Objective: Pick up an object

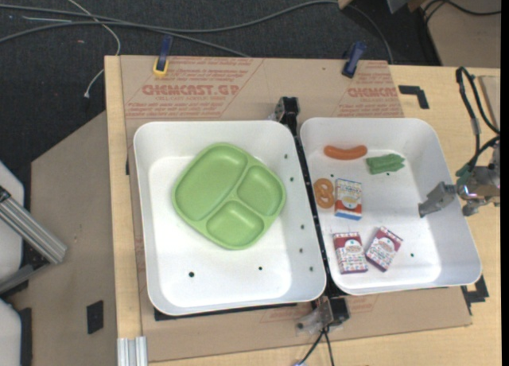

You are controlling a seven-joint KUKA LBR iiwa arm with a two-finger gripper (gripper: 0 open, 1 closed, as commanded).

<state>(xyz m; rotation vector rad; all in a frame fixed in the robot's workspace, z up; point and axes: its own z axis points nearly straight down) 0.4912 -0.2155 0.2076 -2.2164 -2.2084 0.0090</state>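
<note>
Pincer (436,200): at the right wall of the right bin (453,255), low over bare floor; whether its fingers are parted or shut cannot be told, and nothing is seen between them.

Right bin, contents: sausage (346,151) and green piece (385,163) toward the far end; pretzel (324,192) beside a small carton (348,199); two small boxes (366,251) near the front.

Left bin (159,273): green divided plate (230,195).

Relation: every candidate lies to the pincer's left in the view. Nearest, by judgement, are the green piece, long axis across the bin, and the right-hand box.
</note>
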